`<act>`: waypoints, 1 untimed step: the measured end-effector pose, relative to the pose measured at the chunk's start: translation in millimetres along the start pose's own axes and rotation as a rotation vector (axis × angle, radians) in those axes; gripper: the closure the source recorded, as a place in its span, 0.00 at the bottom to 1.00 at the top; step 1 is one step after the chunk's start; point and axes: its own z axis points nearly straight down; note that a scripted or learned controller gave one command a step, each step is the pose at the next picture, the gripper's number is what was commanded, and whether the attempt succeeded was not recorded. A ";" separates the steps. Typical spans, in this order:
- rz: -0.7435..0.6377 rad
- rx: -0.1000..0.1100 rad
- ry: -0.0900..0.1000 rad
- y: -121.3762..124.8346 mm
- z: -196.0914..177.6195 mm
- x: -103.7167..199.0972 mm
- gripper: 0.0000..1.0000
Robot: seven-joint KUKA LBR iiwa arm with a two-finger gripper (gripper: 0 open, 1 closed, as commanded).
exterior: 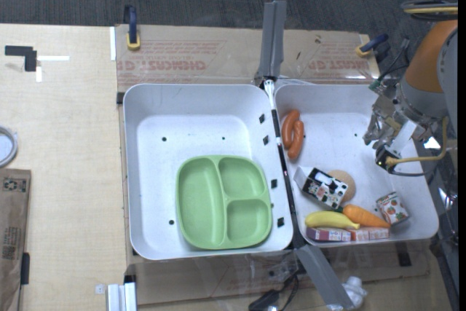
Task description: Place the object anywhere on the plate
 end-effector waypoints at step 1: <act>0.466 -0.002 0.009 -92.6 22.5 -64.0 1.00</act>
